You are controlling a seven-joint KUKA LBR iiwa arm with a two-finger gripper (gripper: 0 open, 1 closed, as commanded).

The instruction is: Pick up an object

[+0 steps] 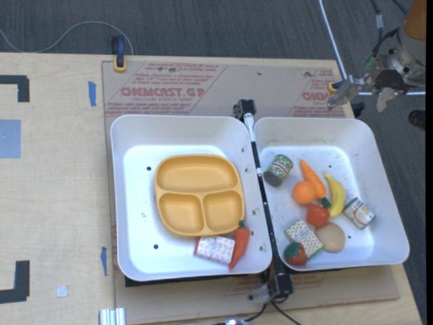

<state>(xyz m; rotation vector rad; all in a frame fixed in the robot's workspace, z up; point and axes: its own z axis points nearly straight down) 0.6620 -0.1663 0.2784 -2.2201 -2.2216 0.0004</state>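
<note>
A: What takes up the most room?

B: The tabletop (54, 202), with two white bins on it. The left bin (132, 181) carries a yellow divided plate (199, 195); a small patterned box (215, 248) and a carrot (239, 244) lie at its lower edge, touching each other.

A: And the right bin (379, 181)?

B: A cluster of small things: a green can (278, 169), a second carrot (310, 174), an orange (304, 193), a banana (335, 194), a tomato (317, 215), a little tin (358, 212), a potato (331, 237), a checkered packet (303, 236) and a strawberry (294, 253).

A: The arm?

B: At the upper right, beyond the right bin's far edge. The gripper (379, 90) is there, nothing visibly in it; whether it's open or closed, I cannot tell.
</note>
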